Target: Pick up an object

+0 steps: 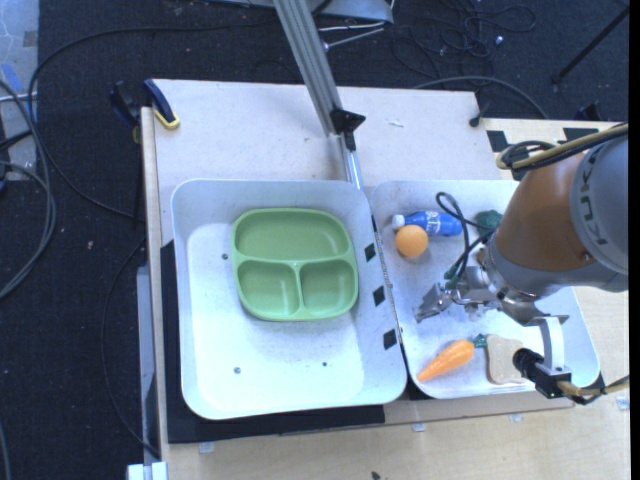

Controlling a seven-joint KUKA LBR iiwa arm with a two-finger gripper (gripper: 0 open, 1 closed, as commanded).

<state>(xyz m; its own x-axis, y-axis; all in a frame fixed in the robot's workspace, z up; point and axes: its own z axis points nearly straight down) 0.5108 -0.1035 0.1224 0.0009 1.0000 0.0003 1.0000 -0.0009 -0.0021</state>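
Reaching into the right shallow white bin point(395, 268), the hand point(440, 300) hangs above bare floor between round orange ball point(411, 241) and orange plastic carrot point(446, 359); its opening, I cannot tell.

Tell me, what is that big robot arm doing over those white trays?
The arm's end effector is down in the right bin, among some small things: an orange ball, a blue bottle, a toy carrot and a piece of toy bread. It is trying to pick one up, but nothing shows between its fingers. The left bin holds a green divided plate.
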